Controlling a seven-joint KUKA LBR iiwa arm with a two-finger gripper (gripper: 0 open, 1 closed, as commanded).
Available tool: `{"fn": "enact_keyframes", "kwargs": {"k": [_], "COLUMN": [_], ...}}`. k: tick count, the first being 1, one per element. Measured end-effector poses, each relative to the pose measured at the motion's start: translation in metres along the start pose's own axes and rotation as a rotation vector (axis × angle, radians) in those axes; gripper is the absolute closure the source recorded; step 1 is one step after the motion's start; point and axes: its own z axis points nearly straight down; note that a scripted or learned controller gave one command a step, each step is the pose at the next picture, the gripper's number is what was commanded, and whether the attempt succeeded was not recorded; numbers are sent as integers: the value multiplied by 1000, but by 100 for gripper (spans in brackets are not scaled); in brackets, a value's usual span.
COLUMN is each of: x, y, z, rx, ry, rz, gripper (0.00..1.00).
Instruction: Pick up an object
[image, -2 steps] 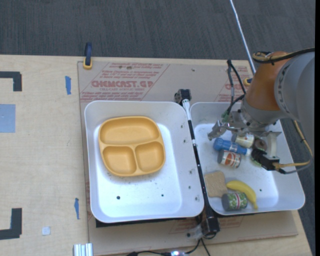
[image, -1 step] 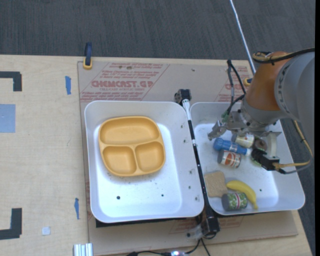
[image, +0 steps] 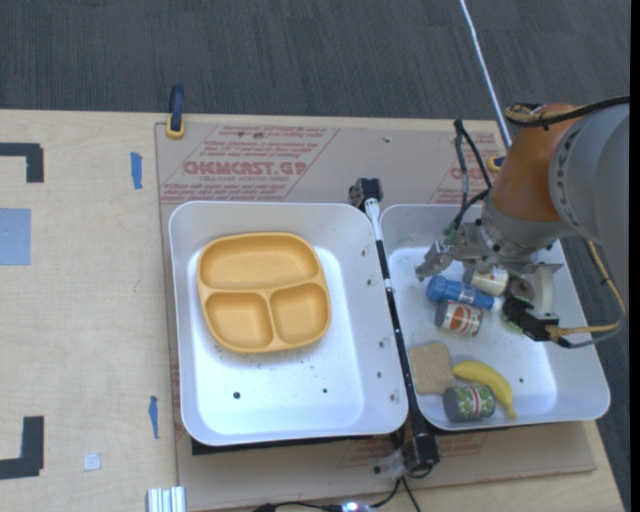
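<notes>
Left bin (image: 190, 300): yellow divided plate (image: 264, 291), untouched. Right bin (image: 590, 390): blue bottle (image: 460, 292) lies just below my pincer (image: 478, 262), long axis running left-right, with the can (image: 460, 319) beside it. Whether my pincer is spread or pressed together, I cannot tell.

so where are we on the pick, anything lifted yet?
Nothing looks lifted. The gripper is down in the right bin, at the blue bottle, but a grasp can't be confirmed. The red-label can, banana, green can and cork-like square lie on the bin floor. Left: grip and raise one.
</notes>
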Motion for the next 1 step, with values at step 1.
{"fn": "enact_keyframes", "kwargs": {"k": [1], "x": [0], "y": [0], "z": [0], "rx": [1], "ry": [0], "rz": [0], "gripper": [0]}}
